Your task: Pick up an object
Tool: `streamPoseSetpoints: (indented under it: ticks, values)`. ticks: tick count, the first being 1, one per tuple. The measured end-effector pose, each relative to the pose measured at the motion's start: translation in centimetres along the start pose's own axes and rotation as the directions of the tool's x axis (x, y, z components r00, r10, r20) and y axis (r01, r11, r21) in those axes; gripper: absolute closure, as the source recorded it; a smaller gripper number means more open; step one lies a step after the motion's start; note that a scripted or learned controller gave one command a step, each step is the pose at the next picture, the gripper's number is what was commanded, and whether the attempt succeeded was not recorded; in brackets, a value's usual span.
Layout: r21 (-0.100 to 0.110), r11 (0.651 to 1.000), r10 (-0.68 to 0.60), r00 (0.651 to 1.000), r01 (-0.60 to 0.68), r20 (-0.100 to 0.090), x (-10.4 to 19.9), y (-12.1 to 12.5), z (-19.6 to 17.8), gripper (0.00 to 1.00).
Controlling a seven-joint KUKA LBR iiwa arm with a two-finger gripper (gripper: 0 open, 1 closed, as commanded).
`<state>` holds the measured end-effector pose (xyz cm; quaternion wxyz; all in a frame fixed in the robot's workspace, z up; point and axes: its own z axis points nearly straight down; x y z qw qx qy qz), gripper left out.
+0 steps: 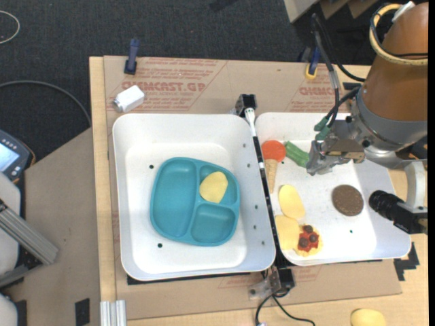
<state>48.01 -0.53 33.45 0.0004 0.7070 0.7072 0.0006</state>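
Cardboard sheet [204, 80] is seen spread under both bins, with a small white block [129, 98] lying on it near the far left corner.

Left bin [126, 182]: a teal divided plate [180, 195] is set in the middle. A yellow oval piece [213, 187] is seen in the plate's upper right compartment.

Right bin [370, 240]: an orange piece [274, 149] is noted at the far left corner, close against the wall shared with the left bin. A green piece [296, 153] lies just to its right, slanted, with its right end running toward the gripper. Nearer the camera, a pale yellow slice [291, 201] is seen, and a second pale slice [285, 229] lies below it, the two touching or overlapping. A cluster of red berries [308, 238] rests on the second slice's right edge. A brown round disc [348, 200] lies alone toward the right, well apart from the slices.

Gripper [315, 166] is held low over the right bin, just right of the green piece and at or against its right end; contact cannot be confirmed. Nothing is seen held in it. Whether it is open or closed cannot be told. The brown disc lies to its right and nearer the camera.
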Motion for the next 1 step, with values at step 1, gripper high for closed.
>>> streamPoseSetpoints:
  ticks: [1]
  values:
    - [-0.007,1.000,-0.008,1.000,0.008,-0.002,6.59,-0.01,-6.22,1.00]
